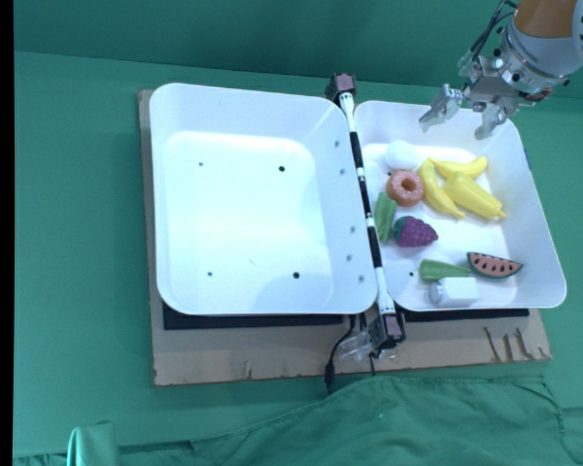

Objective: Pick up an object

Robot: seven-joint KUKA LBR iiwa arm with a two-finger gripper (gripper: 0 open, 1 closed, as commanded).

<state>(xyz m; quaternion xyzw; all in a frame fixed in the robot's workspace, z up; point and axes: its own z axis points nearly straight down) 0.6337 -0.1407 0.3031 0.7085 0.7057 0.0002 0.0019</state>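
right bin (539,223): you have all the toy food crowded here | gripper (463,112): spread wide, grasping nothing, above the bin's far edge | bananas (459,187): packed beside donut (405,186), so you risk fingers snagging both or slipping off
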